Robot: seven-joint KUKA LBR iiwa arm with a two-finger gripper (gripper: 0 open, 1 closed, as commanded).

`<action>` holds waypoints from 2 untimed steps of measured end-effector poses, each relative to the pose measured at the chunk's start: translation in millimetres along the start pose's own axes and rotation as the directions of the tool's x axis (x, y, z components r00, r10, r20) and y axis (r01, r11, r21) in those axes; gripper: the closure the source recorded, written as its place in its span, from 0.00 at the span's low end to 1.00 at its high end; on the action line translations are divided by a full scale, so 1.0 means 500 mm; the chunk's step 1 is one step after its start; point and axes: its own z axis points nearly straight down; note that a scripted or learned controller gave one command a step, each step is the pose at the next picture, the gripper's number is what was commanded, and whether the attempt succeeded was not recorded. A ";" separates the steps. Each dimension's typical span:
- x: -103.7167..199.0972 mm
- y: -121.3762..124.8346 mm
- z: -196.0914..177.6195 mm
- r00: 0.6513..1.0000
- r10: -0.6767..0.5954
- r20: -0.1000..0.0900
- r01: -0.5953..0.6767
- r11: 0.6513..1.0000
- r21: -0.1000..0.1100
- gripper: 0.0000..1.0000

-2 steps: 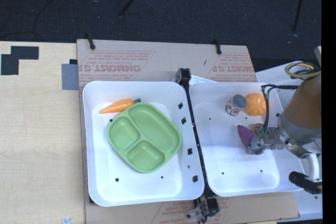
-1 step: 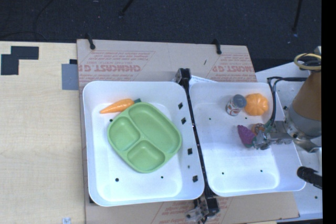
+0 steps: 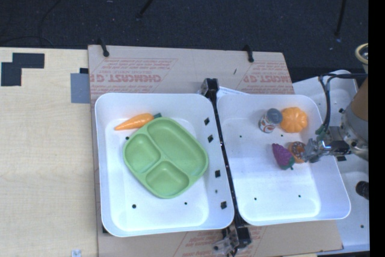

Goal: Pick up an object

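Two shallow white bins sit side by side on the bench. The left bin (image 3: 108, 189) holds a green divided plate (image 3: 165, 156) with three compartments, lying flat and turned at a slant, and an orange toy carrot (image 3: 135, 121) just beyond the plate's upper-left edge; the carrot's long axis runs nearly left to right, tilted slightly, with its pointed tip toward the left and its green stem end toward the right. The right bin (image 3: 283, 207) holds four small things gathered in its upper right part: a small can-like cylinder with a grey top (image 3: 270, 120), touching or just beside a round orange fruit (image 3: 293, 120) on its right; below them a purple toy vegetable (image 3: 282, 155), its long axis running from upper left to lower right; and, just beside that on the right, a small orange-and-red object (image 3: 296, 149) too small to name. The gripper (image 3: 311, 151) reaches in from the right, low over the bin, its tip just beside the small orange-and-red object; whether it is apart or together cannot be told at this size.
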 end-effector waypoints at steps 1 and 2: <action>-0.001 0.001 -0.026 1.000 0.000 -0.001 0.000 1.000 0.003 1.00; 0.116 0.035 -0.041 1.000 -0.005 -0.003 0.005 1.000 0.004 1.00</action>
